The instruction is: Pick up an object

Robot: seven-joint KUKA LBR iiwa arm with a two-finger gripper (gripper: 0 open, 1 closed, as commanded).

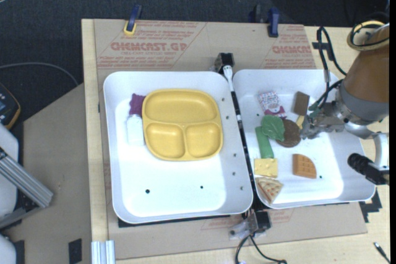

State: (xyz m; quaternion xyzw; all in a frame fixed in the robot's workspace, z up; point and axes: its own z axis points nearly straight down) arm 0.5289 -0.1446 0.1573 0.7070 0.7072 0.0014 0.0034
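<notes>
You see the brown disc (289, 133) in the right bin (334, 195), crowded by green toy (268, 133) and waffle (304, 166). Gripper (307, 128) reaches beside it; grip unclear.

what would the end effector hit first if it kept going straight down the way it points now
Most likely the brown round piece in the right bin: the end effector hangs at its right edge, beside the green toy. Depth is unclear from this slanted view.
</notes>
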